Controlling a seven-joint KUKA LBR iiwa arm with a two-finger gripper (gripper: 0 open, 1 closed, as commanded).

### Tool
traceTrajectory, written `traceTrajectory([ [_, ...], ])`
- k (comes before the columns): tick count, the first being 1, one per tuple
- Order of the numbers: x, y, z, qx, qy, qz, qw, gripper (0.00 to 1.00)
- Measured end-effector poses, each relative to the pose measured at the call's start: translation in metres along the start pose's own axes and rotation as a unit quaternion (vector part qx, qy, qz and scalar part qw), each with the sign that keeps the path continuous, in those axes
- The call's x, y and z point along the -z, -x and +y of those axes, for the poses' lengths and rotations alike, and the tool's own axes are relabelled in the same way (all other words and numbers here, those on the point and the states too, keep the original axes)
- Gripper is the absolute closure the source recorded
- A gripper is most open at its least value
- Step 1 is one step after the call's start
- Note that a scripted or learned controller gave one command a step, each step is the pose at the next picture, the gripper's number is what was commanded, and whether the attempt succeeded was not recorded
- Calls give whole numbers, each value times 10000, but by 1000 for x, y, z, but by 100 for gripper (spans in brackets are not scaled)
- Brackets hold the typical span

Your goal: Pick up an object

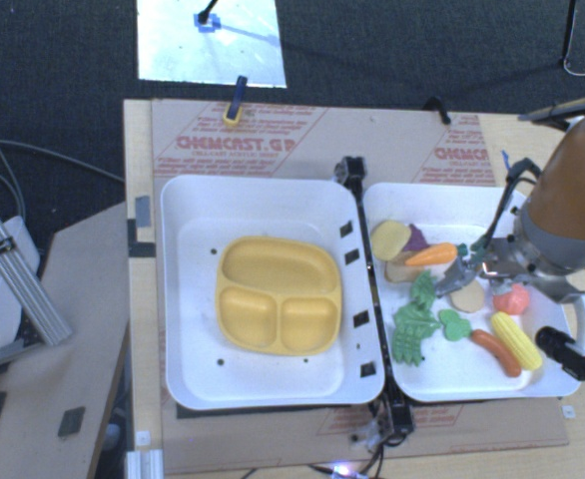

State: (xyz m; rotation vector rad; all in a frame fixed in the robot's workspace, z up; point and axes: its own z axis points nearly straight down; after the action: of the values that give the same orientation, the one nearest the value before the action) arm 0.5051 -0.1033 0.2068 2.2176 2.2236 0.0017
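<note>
Though the tool (460, 273) hangs low over the right bin (442, 382), its tip blurs among toy food (417, 317), grip unreadable.

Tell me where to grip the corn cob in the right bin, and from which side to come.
Grip the corn cob across its middle, coming from straight above. It lies flat and slanted, with the sausage tight along its lower-left flank and the tomato by its upper end, so set the fingers crosswise; the sausage side looks tight, and may get nudged.
</note>
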Motion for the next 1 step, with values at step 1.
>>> traceTrajectory([
  [1,-124,7,-17,-10,26,-8,10000,0],
])
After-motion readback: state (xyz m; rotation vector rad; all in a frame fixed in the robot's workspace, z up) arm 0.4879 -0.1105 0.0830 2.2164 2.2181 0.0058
